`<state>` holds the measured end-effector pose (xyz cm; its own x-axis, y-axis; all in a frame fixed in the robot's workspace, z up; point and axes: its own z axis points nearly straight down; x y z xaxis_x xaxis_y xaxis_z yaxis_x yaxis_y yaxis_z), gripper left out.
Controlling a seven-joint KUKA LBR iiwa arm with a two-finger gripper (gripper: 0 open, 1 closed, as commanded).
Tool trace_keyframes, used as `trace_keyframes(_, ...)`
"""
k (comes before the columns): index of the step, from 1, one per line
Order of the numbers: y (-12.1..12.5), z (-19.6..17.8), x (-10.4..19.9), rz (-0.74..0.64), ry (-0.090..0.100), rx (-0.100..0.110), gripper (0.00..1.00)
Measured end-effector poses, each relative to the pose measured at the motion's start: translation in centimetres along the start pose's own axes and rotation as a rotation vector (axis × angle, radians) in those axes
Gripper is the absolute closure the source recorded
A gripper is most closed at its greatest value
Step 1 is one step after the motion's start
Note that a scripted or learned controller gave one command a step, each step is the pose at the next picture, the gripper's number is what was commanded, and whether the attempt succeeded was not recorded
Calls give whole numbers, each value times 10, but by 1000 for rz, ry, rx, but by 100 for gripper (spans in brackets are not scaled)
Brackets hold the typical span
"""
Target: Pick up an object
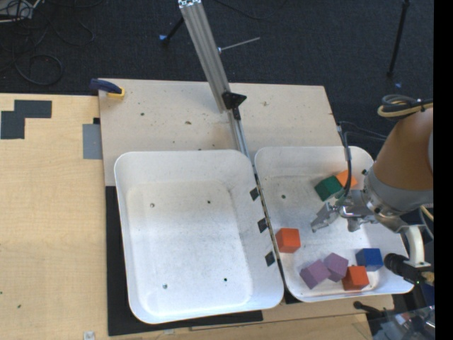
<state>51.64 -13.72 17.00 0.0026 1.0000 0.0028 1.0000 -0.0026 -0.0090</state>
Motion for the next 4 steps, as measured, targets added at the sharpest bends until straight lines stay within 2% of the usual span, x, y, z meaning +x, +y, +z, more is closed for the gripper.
trace_keyframes(1,2,46,6,0,0,0,0)
trace_keyframes(2,2,34,4,8,-1,-3,100)
trace_keyframes(3,12,-23,3,-3,-3,-12,100)
trace_keyframes(4,13,-75,2,-3,-4,-12,100)
